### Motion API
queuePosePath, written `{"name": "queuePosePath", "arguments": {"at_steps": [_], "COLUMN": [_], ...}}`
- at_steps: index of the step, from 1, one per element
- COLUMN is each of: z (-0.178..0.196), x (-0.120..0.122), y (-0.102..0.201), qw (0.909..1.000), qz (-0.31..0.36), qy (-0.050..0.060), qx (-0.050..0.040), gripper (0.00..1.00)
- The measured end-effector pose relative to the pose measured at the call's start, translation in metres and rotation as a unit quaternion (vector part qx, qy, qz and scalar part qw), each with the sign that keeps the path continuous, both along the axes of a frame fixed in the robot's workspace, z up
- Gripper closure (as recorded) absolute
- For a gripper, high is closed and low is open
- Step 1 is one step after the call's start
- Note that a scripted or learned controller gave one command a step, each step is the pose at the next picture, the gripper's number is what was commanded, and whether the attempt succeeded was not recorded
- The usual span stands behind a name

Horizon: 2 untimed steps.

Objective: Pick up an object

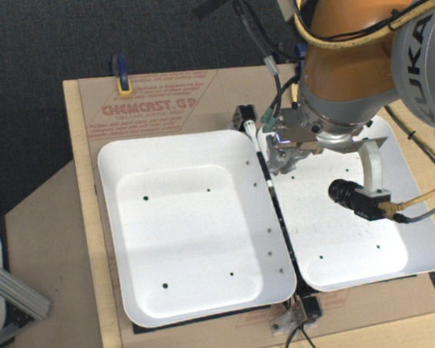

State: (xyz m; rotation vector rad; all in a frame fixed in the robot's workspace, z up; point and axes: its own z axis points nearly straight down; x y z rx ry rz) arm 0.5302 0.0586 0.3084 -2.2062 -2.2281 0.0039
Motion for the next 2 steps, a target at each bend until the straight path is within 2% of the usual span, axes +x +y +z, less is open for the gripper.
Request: {"name": "queuePosePath", "arguments": {"at_steps": [1,2], "z": [0.006,0.016], "x": [-0.008,-0.027], "y": [0.002,0.001], "qw": [1.0,1.0], "qz": [-0.004,-0.005], "qy": [-0.002,-0.001], "qx": [-0.001,-0.001], "gripper": [1.0,1.0]}}
